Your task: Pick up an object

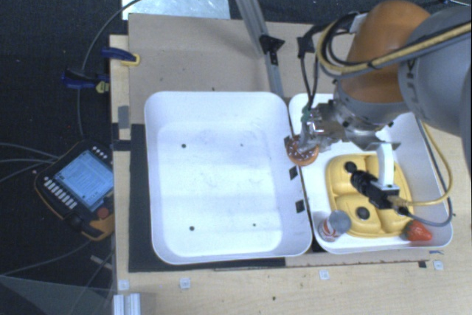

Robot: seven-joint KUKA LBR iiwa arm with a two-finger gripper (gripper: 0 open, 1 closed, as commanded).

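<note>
Arm reaching over the right bin's near-left corner

The arm (413, 48) hangs over the right bin (435, 158); its yellow tray (346, 195) lies centre. The jaws (308, 130) poise above a small brown object (301, 153) at the bin's left wall; their state I cannot tell. Best to descend squarely, centring on the object before closing.

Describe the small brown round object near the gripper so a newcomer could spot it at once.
Start at the right bin, the one under the arm. On its left rim, beside the left bin, sits the small brown round object, just below the gripper. It is brown with pale flecks, unlike the yellow object and red piece.
</note>
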